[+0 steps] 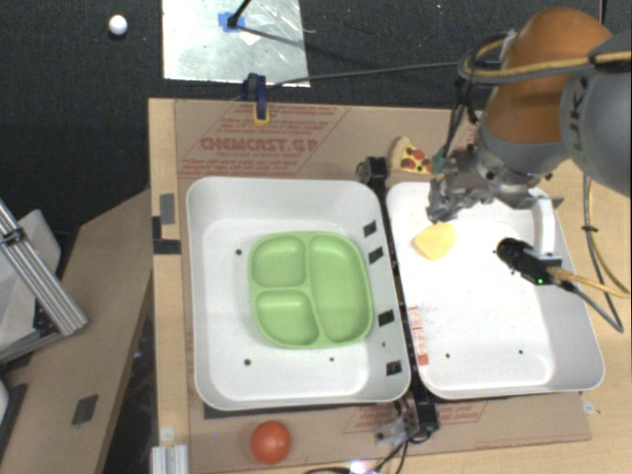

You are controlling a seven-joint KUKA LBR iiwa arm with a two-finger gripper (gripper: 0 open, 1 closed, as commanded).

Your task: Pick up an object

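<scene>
A yellow wedge-shaped block [434, 242] lies in the right bin [499, 363], near its far left corner. My gripper [441, 208] hangs just above the block's far edge, its tip close to it. Nothing shows between the block and the bin floor, so the block seems to rest there. A small pizza-slice toy [410, 156] lies on the cardboard just beyond the right bin's far edge.
The left bin [212, 294] holds a green divided plate [309, 287]. An orange-red ball [271, 441] sits on the bench in front of the left bin. A blue clamp [257, 95] stands at the cardboard's far edge.
</scene>
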